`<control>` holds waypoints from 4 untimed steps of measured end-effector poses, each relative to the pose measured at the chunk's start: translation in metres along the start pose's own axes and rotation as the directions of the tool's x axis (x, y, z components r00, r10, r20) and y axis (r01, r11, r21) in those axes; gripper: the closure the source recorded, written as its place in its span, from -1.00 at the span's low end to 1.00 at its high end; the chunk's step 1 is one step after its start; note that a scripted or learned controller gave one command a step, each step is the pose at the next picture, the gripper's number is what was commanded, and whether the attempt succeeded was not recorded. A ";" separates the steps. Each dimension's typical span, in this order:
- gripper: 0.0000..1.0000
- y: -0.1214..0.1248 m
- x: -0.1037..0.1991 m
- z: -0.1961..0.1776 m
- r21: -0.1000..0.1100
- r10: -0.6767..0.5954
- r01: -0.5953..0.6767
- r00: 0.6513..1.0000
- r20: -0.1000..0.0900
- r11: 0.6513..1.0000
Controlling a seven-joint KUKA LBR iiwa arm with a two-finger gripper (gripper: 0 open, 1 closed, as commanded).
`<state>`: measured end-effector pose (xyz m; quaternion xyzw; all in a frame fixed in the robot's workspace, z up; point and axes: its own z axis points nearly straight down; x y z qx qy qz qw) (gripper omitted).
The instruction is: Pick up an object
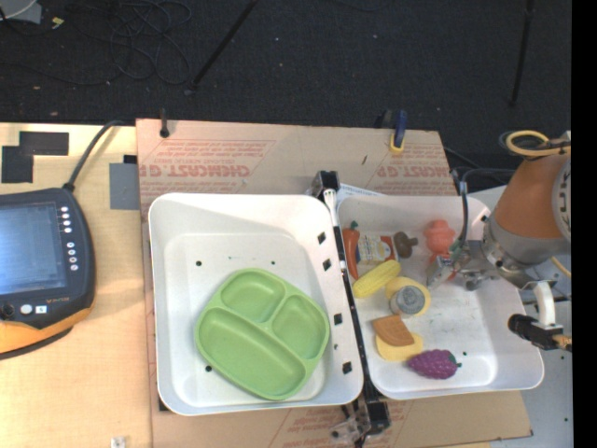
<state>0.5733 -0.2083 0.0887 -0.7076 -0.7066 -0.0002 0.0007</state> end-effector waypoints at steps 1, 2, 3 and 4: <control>-1.00 0.040 0.005 0.001 -0.001 -0.003 0.003 1.000 0.001 1.000; 1.00 0.039 0.004 -0.009 0.001 0.000 0.000 1.000 -0.002 1.000; 1.00 0.019 0.080 -0.003 -0.011 -0.005 0.005 1.000 0.006 1.000; 1.00 -0.022 0.145 -0.103 -0.002 -0.007 0.007 1.000 -0.002 1.000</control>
